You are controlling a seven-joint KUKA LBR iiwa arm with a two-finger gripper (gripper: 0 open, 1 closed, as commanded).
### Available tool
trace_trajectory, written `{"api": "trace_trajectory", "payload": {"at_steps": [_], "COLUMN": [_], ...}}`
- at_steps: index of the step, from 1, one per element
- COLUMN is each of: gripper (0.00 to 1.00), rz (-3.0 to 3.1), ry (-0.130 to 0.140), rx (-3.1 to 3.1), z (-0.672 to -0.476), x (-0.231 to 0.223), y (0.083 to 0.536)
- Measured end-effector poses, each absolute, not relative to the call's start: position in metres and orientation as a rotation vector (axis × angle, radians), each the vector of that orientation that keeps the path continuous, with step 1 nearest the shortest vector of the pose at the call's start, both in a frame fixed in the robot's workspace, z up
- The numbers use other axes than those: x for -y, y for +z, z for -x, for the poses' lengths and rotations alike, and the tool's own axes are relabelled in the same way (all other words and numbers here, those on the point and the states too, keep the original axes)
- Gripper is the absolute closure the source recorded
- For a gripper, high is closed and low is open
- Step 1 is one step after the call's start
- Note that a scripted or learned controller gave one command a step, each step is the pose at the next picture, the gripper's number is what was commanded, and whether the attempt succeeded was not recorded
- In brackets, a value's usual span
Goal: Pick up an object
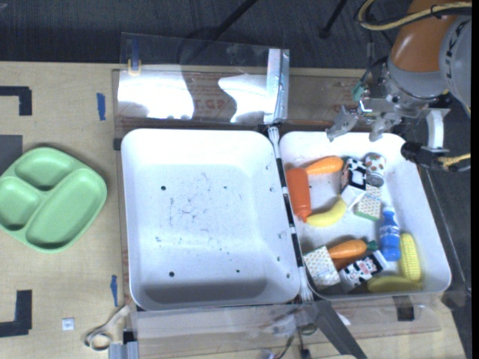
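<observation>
Honestly, much of the arm [430, 43] is cut off at my feed's top right corner, and the small patterned pieces in the right bin [430, 223] are too blurred for me to name. I can pick out an orange carrot [324, 166] near the bin's far edge, an orange block [299, 193] beside it by the left wall, a yellow banana [329, 215] just below, a blue bottle [389, 234], a corn cob [409, 254] and a second carrot [349, 248]. My gripper [364, 127] hangs over the far rim of that bin, fingers spread apart with nothing between them, touching none of the items. The left bin [202, 215] sits alongside, and a green divided plate [49, 198] lies on the bench.
</observation>
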State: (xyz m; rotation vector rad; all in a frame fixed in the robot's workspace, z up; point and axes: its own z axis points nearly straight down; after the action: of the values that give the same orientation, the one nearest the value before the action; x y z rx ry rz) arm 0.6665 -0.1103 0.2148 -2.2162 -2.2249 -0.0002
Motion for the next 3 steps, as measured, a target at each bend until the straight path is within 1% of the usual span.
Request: {"api": "trace_trajectory", "payload": {"at_steps": [1, 2, 3], "gripper": [0.0, 0.0, 0.0], "rz": [2.176, 1.988, 1.891], "ry": [0.0, 0.0, -0.014], "rx": [2.264, 2.431, 2.528], "z": [-0.625, -0.618, -0.654], "x": [-0.005, 0.094, 0.107], "y": [0.203, 0.152, 0.102]}}
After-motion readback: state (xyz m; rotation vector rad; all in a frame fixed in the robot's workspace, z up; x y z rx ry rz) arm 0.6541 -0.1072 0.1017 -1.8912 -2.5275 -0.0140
